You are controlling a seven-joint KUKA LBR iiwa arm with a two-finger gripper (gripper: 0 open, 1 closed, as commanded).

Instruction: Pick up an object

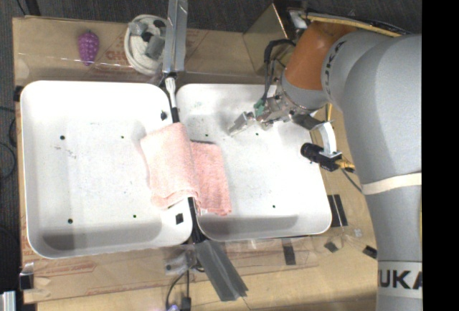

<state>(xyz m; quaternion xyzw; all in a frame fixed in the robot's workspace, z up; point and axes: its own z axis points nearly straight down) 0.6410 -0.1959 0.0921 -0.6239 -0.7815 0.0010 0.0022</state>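
Observation:
A pink cloth [183, 168] lies draped over the wall between the two bins, half in the left bin [79, 180] and half in the right bin [287, 188]. My gripper [239, 123] hangs over the upper middle of the right bin, pointing left. It sits up and to the right of the cloth, with a gap between them. Nothing shows in its grasp.
A small purple grape-like object [88, 46] and a white round holder [145, 43] rest on the bench behind the left bin. A grey bar [174, 37] stands upright at the back between the bins. The grey arm [373, 109] covers the right side.

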